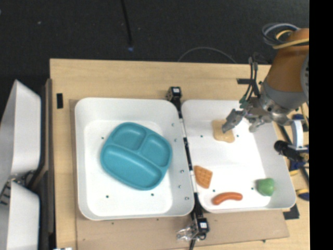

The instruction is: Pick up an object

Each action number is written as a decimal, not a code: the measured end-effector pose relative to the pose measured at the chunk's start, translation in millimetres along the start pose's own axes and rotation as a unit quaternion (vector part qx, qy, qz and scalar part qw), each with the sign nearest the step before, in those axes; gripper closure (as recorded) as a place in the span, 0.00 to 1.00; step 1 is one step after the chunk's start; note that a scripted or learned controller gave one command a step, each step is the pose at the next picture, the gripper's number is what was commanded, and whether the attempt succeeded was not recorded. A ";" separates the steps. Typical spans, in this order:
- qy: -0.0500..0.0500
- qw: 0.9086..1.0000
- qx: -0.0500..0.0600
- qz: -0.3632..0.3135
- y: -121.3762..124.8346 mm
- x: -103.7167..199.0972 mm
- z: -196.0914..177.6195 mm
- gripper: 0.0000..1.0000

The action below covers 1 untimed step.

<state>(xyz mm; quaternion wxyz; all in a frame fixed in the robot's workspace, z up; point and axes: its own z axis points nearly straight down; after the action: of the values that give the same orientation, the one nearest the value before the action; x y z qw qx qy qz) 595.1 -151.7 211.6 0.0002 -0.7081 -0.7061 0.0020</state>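
Observation:
In the right bin (244,155) lie a tan, bread-like piece (222,132) near the back, an orange waffle-patterned wedge (203,176) at the left, a red sausage (227,197) at the front and a green round object (266,186) at the front right. My gripper (242,120) hangs over the back of this bin with its fingers spread. One finger (231,121) reaches down right beside the tan piece, partly covering it; the other finger (256,124) stands well to the right. Nothing sits between them.
The left bin (88,191) holds a blue divided plate (136,154). A black clip (174,93) sits at the back where the bins meet, another clamp (195,229) at the front. Cables and blue gear (297,139) lie right of the right bin.

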 end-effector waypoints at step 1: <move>0.000 1.000 0.000 0.000 -9.8 -6.3 51.8 0.00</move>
<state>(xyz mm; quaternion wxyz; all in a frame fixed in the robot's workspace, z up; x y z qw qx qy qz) 585.1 -158.1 159.9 0.0004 -0.7078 -0.7064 0.0021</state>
